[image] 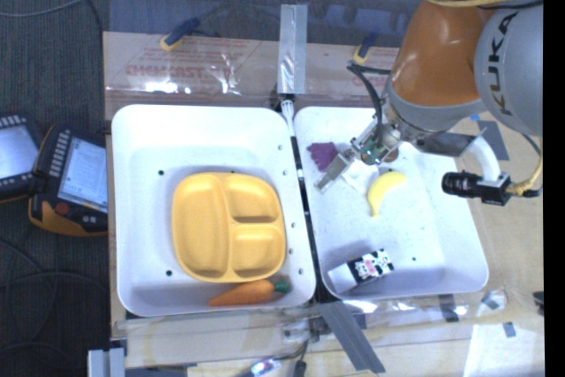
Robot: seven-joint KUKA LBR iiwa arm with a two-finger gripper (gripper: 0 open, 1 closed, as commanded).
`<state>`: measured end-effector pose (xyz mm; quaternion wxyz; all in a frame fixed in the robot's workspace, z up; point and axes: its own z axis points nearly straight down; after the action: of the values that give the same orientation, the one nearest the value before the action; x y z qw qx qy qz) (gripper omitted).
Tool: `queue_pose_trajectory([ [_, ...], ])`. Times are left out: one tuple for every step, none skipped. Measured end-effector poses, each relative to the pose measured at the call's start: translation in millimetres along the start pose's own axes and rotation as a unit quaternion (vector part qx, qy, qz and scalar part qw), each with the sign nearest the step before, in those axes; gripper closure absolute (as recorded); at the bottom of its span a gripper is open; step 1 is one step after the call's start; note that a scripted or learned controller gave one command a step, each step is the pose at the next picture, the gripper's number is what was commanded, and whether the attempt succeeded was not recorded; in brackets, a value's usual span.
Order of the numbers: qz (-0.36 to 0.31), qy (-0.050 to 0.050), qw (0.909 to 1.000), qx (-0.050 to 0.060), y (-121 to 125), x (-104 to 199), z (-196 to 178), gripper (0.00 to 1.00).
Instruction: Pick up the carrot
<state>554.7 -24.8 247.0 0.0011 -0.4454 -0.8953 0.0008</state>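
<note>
You see two bins [132,190] of smooth, glossy white plastic. The yellow tray [229,223] looks like matt moulded plastic, the carrot [243,294] smooth and faintly shiny. The tool [340,165] shows bare grey metal. Around the desk [199,57], the floor [53,31] is rough dark carpet.

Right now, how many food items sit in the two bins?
3. Carrot at the left bin's near edge, below the yellow tray; banana and a purple item in the right bin. The arm may hide more.
</note>
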Motion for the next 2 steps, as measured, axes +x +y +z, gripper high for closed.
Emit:
queue_pose_trajectory([
  [-0.101, 0.000, 0.9948, -0.001, 13, 53, 64, 0.00],
  [0.077, -0.002, 0.9970, -0.001, -18, -11, -13, 0.00],
])
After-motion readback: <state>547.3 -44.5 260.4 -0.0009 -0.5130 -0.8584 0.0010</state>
